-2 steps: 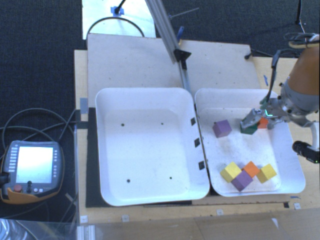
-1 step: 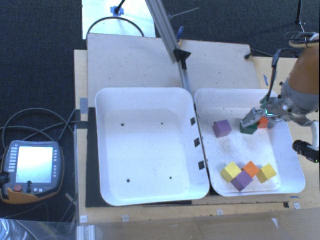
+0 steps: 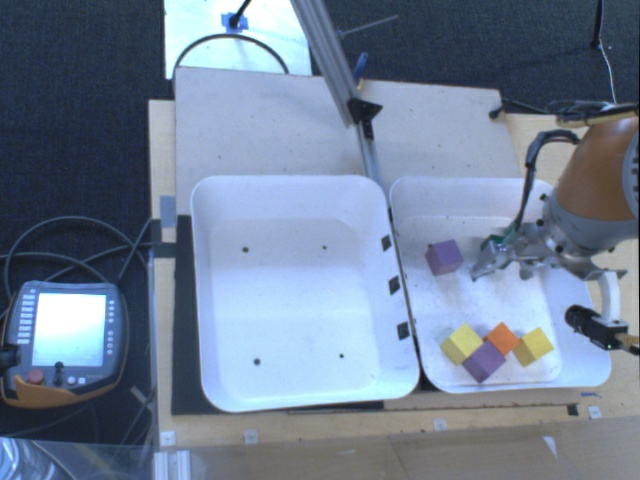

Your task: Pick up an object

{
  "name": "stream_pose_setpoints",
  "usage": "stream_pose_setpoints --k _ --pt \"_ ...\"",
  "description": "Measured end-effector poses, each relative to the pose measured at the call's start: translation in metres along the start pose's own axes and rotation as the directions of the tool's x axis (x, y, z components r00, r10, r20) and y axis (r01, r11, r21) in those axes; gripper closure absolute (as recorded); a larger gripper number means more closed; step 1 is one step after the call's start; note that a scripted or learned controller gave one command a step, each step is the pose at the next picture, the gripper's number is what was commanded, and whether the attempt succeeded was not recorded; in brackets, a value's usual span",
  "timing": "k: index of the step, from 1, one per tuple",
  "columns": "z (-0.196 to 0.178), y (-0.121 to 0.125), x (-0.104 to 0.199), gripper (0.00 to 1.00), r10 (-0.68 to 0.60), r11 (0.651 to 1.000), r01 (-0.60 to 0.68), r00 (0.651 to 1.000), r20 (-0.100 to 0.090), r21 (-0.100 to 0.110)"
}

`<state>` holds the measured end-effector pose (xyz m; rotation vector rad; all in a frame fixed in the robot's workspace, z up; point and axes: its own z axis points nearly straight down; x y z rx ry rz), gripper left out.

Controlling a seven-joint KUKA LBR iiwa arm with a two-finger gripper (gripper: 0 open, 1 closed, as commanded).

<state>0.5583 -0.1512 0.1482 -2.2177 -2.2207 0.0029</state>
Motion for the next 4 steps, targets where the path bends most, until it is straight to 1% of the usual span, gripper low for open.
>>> stream_pose_setpoints --k 1,2,3,4 --pt "0.052 0.000 0.000 0.00 -0.001 1.000 0.001 1.000 0.000 -0.001" --pt "0.038 0.002 0.000 1.00 -0.002 1.000 0.002 1.000 0.001 -0.007" --pt "-0.013 -0.006 -0.005 1.00 0.000 1.000 0.000 1.000 0.002 -0.008" --pt "-0.076 -0.009 -0.007 1.00 -0.003 1.000 0.003 1.000 0.003 -0.012"
